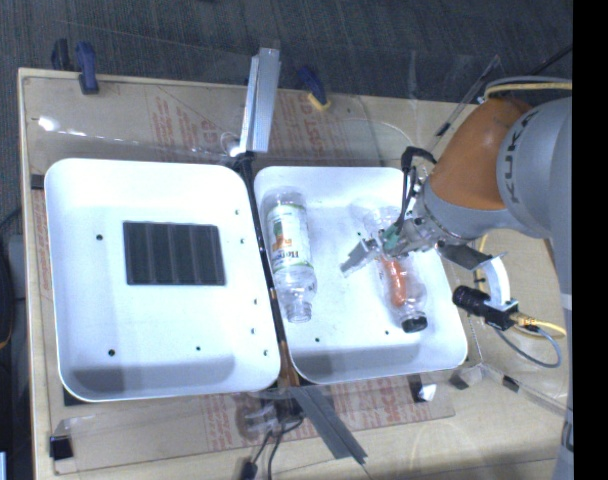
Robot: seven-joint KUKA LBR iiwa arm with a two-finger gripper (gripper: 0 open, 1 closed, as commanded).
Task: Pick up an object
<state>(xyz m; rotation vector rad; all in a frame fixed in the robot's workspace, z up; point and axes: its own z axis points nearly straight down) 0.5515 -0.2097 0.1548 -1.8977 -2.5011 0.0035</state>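
In the right bin [439, 353] a clear plastic bottle [289, 256] with an orange and green label lies lengthwise near the left wall. A smaller clear bottle [404, 290] with orange contents and a black cap lies toward the right wall. A crumpled piece of clear plastic [369, 214] sits at the back of this bin. My gripper [372, 250] hangs low over the bin's middle, just left of the small bottle's upper end and below the clear plastic. Nothing shows between its fingers.
The left bin [84, 358] holds a flat dark ribbed rectangle [174, 253] in its middle. A metal bar [259, 98] stands at the back between the bins. The arm's wrist [484, 178] covers the right bin's far right corner.
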